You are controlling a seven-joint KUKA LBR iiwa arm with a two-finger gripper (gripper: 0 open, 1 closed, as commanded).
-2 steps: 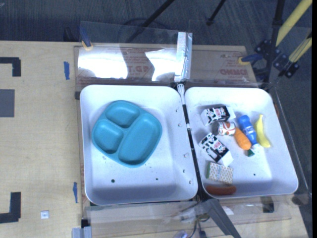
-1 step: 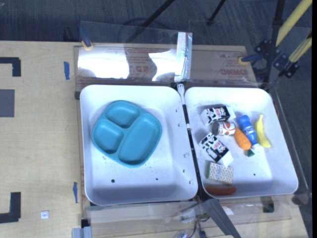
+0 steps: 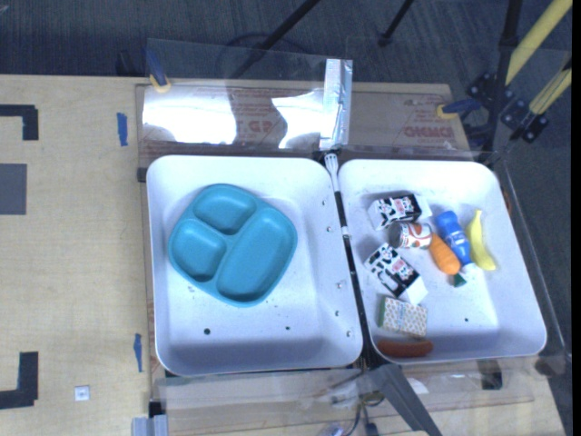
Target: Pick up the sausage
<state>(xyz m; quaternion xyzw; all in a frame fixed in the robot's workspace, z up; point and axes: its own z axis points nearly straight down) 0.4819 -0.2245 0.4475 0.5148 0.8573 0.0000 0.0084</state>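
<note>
Bench top (image 3: 64, 271): pale wood grain, with black corner marks and bits of blue tape.
Floor (image 3: 182, 7): dark grey-blue carpet beyond the bench's far edge.
Clear panel (image 3: 236, 107): upright at the bench's far edge, glaring white with reflected light.
Tripod legs (image 3: 408, 12): black, on the carpet behind the bench.
Yellow bars (image 3: 540, 30): slanting, far right of the bench.

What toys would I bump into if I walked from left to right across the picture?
Blue divided plate → sausage → orange carrot → blue bottle → yellow banana.
</note>
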